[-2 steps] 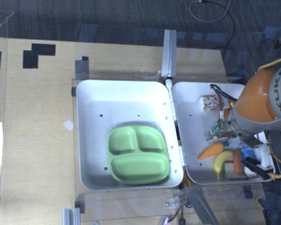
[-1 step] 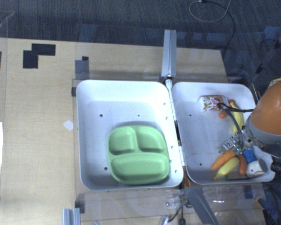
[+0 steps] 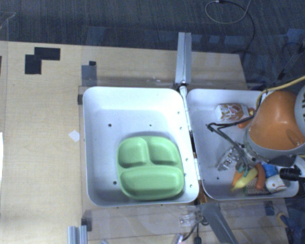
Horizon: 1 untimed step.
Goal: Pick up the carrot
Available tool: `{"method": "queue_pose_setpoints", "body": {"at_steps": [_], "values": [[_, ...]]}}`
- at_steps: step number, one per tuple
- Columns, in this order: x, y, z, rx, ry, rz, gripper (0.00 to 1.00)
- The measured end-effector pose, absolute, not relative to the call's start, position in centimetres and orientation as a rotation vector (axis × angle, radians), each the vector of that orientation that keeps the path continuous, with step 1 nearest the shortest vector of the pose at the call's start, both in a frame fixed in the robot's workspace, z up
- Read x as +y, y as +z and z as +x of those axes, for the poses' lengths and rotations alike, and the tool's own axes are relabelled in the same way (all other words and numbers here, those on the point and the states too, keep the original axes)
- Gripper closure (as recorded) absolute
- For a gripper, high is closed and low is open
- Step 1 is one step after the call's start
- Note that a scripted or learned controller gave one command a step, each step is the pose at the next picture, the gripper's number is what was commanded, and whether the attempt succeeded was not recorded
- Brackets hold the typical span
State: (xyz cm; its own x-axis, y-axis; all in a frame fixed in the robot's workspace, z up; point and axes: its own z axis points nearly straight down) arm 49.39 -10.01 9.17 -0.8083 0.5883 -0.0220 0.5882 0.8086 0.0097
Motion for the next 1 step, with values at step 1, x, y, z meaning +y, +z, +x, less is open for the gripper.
{"method": "queue_pose_setpoints", "body": {"at_steps": [1], "values": [[-17.1, 9.12, 49.36, 3.065, 0.001, 0.583, 1.0]]}}
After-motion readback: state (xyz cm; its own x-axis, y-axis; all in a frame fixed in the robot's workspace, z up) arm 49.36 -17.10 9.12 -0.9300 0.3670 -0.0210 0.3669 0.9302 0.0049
